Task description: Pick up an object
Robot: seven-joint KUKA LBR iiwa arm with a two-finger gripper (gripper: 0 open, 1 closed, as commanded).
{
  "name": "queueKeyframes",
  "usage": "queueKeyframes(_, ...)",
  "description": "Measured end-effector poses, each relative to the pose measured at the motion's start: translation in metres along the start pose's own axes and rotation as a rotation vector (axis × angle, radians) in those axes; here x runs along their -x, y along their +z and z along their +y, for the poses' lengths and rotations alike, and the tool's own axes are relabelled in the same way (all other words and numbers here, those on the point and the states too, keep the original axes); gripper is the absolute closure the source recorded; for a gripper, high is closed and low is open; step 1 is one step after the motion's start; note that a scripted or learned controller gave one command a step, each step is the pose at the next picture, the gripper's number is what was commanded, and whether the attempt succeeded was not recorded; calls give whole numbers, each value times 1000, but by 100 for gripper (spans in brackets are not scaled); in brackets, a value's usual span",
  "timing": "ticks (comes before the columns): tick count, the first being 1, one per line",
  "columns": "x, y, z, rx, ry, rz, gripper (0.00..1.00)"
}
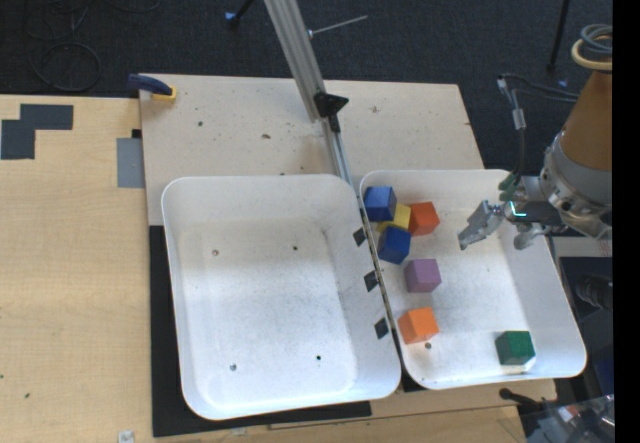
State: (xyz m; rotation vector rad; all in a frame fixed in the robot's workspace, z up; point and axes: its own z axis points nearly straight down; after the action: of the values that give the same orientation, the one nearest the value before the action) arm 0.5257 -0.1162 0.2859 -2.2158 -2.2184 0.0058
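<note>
Blocks are clustered along the right bin's (560,301) left wall; the purple block (422,274), standing apart, is best approached squarely. Jaws' spread cannot be told.

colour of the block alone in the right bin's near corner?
Green block, clearest in the camera view.

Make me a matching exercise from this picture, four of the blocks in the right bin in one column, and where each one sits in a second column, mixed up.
Blocks:
1. green block
2. purple block
3. yellow block
4. end effector

Places:
A. wedged between a blue block and an orange one, near the far left corner
B. over the right bin's right side, above the floor
C. alone near the front right corner
D. about midway along the left wall

Pairs: 1-C, 2-D, 3-A, 4-B
</note>
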Motion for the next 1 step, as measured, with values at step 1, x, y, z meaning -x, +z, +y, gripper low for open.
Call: queueKeyframes(1, 2, -2, 0, 5, 3, -1, 0)
